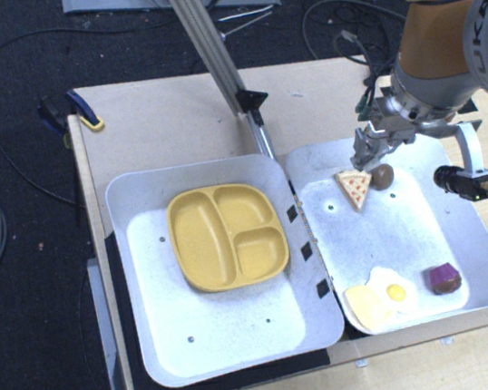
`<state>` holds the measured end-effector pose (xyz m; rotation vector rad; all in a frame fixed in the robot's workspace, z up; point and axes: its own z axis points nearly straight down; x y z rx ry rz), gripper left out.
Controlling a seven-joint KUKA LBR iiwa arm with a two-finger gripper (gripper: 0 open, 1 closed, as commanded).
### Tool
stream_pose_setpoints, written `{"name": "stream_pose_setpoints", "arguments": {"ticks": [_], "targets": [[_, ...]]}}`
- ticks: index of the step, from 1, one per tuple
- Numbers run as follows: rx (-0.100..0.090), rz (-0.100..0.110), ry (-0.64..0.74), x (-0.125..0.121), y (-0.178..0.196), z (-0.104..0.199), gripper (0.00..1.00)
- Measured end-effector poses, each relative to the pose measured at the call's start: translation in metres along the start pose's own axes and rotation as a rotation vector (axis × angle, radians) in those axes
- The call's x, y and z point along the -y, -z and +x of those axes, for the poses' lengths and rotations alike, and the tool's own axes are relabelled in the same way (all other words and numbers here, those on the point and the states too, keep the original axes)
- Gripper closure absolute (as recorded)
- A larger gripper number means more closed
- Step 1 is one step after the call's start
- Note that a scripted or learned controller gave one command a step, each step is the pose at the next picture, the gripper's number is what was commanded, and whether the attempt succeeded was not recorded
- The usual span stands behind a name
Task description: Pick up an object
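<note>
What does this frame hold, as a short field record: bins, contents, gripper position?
left bin: holds a yellow divided plate
right bin: holds a pizza slice toy, a brown round piece, a fried egg toy, a purple piece
gripper: over the right bin's far end, just above the pizza slice toy and the brown round piece
held object: none seen between the fingers
</note>
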<state>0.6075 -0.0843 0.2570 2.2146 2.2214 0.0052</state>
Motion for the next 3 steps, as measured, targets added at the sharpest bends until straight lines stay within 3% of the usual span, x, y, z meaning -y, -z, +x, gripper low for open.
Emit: {"name": "stream_pose_setpoints", "arguments": {"ticks": [2, 3], "targets": [[-0.002, 0.008, 0.004, -0.008, -0.014, 0.1, 1.0], [-0.002, 0.005, 0.005, -0.025, -0.03, 0.154, 1.0]]}}
